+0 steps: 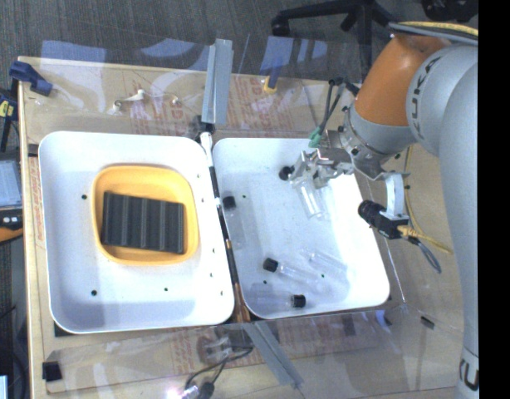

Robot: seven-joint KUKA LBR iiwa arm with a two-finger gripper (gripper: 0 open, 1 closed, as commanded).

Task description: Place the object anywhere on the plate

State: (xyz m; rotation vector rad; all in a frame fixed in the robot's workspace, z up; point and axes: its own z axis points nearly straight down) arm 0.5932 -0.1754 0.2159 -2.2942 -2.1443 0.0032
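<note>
Dark grey carpet and the legs of a black office chair [355, 11] lie behind a pale wooden worktop [97, 90] that carries two shallow white bins side by side. Over the upper part of the right white bin [238, 223], the metal two-finger hand [311, 166] of the grey arm with the orange band [396, 77] hangs low, reaching in from the right. A clear plastic tube with no visible colour [313, 202] slants down from just under the fingers; whether they grip it or stand apart cannot be told. More clear tubes with black caps [309, 268] lie scattered near that bin's lower edge, well apart from the hand. Across the divider, the left white bin [64, 298] holds a yellow rounded plate [143, 181], and on it sits a dark ridged rectangular block [144, 222].
</note>
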